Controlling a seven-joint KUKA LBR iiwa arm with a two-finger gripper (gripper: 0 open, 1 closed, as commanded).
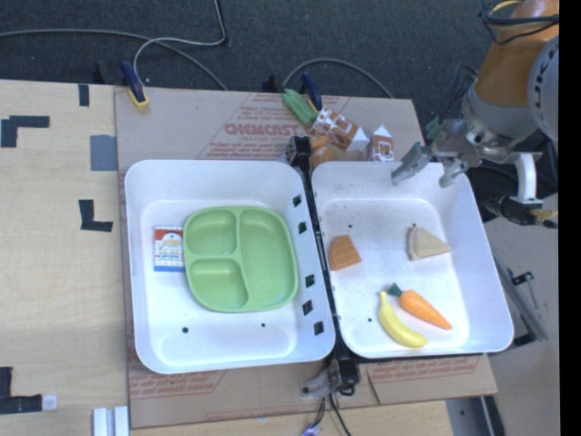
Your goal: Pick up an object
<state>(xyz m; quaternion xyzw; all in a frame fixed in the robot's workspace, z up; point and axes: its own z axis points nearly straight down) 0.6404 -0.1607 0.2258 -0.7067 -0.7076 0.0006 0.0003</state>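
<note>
Toy banana [399, 323] and carrot [425, 309] are lying at the right bin's [481, 234] five o'clock, bread slice [343, 252] and wedge [425, 242] mid-bin. At one o'clock, the gripper [428, 165] is hovering, fingers spread and empty. Descending squarely over one isolated piece seems wisest.

Pale green divided plate [241, 257] in a white bin [145, 243]; orange carrot [425, 309] with green top; yellow banana [398, 323]; tan wedge [425, 242]; orange-brown block [344, 252].
</note>
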